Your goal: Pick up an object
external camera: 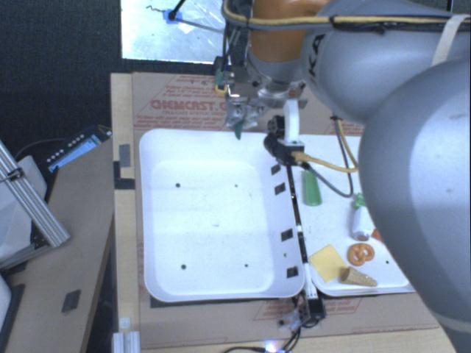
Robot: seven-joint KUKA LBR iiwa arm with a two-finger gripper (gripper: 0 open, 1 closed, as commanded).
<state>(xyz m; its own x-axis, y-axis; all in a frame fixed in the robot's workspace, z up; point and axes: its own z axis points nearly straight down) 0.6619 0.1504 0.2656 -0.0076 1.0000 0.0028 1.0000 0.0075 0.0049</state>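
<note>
Grey arm (390, 87) overhanging right bin (335, 285), hiding pretzel (360, 254) partly

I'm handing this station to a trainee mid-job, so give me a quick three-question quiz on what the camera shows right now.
1. True or false: the gripper hangs over the far edge of the left bin.
2. Which bin holds the green object, the yellow square and the pretzel? A) left bin B) right bin C) neither
3. Fill in: the band on the arm above the wrist is ____.

Key: 1 true; 2 B; 3 orange.
</note>
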